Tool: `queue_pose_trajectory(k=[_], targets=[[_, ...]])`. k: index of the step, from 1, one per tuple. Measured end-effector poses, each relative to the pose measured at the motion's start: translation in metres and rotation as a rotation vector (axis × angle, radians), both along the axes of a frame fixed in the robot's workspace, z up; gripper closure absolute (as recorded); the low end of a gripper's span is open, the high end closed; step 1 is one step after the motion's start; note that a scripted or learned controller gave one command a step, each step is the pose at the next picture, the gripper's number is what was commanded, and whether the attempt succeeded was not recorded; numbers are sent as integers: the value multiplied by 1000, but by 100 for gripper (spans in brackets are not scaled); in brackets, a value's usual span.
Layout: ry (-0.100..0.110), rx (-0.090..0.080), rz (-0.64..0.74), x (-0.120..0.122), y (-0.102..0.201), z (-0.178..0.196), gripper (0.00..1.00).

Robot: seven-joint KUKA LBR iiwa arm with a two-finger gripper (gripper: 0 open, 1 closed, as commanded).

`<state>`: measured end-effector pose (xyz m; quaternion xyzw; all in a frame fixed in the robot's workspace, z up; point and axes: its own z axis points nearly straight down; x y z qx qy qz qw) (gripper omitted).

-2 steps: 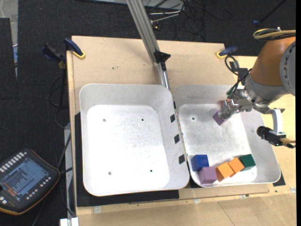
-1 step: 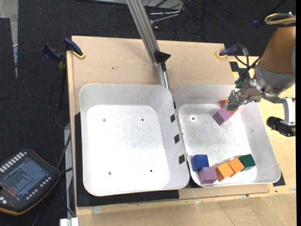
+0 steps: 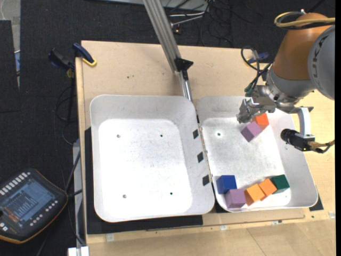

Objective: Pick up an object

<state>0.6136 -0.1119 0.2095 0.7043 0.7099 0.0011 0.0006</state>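
Gripper (image 3: 248, 116) sits over right bin (image 3: 298, 167) near its far edge; can't tell its state from this angle. Purple block (image 3: 250, 132) lies touching just below it toward the near edge, orange block (image 3: 261, 120) beside it on the right, so the purple one looks like the closest pick.

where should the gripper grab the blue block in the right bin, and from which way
Best taken from straight above, I think. The blue block sits at the end of a row, with a purple block close at its lower right. Its upper and left sides face bare bin floor, so fingers probably fit best across the faces clear of the purple one. The gripper is near the far end.
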Motion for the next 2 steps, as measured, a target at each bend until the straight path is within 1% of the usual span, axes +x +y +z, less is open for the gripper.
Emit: queue_pose_trajectory(k=[1, 2], targets=[[0, 1, 2, 13, 60, 2, 100], [-1, 2, 1, 20, 116, 20, 100]])
